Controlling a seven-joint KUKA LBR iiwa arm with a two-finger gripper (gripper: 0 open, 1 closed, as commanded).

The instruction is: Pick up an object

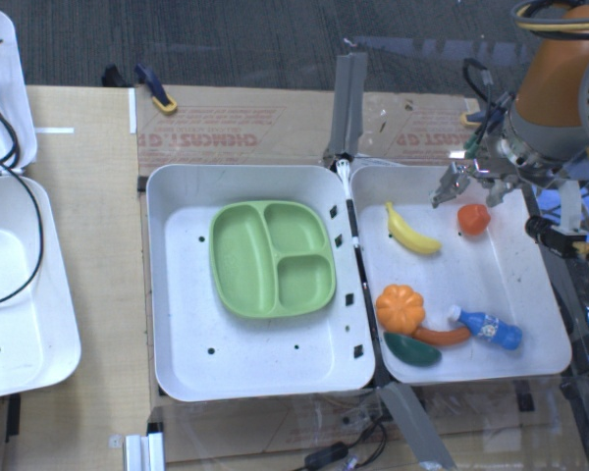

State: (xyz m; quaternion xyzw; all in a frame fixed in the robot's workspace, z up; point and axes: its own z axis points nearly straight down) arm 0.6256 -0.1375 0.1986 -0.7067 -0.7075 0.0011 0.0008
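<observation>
- The right bin (540,292), under the claw (468,182), has all its toys lying loose in it; no pick looks done yet.
- The claw hangs spread open above that bin's far end, with nothing between its fingers.
- The banana (412,232) lies just below-left of it.
- The small red-orange ball (473,219), my guess at the target, sits right beneath it, ungrasped.

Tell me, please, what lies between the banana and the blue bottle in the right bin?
Only bare white bin floor separates the banana and blue bottle in the camera view.
</observation>
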